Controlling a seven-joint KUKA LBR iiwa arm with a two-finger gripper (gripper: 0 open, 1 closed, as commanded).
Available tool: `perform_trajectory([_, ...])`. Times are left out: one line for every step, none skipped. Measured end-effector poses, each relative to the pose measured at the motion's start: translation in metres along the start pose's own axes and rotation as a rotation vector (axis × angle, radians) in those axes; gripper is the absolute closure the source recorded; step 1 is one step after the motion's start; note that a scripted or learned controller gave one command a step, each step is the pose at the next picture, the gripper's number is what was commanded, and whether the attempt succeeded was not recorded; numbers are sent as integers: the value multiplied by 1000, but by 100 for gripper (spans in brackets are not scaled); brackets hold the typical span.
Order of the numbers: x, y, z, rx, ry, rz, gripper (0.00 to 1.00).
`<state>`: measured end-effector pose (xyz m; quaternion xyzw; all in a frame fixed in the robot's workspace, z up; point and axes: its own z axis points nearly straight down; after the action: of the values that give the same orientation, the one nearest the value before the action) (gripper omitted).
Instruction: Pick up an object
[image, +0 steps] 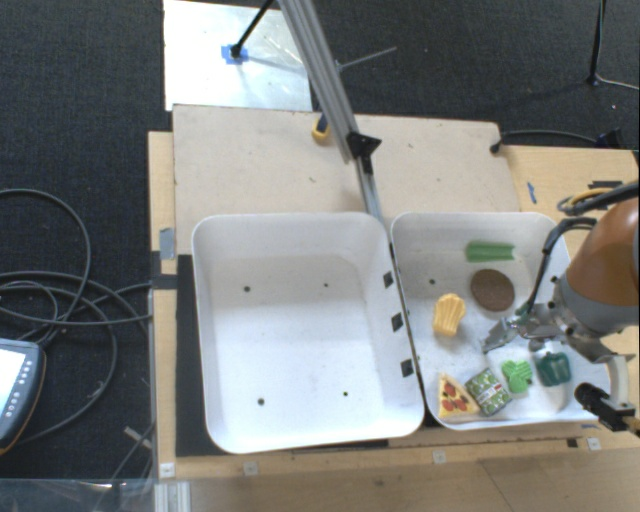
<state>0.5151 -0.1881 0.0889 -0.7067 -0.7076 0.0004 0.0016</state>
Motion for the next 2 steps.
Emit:
perform_trajectory([-1, 1, -13, -6, -2, 0, 100])
perform_trajectory([1, 9, -75, -10, -4, -4, 100])
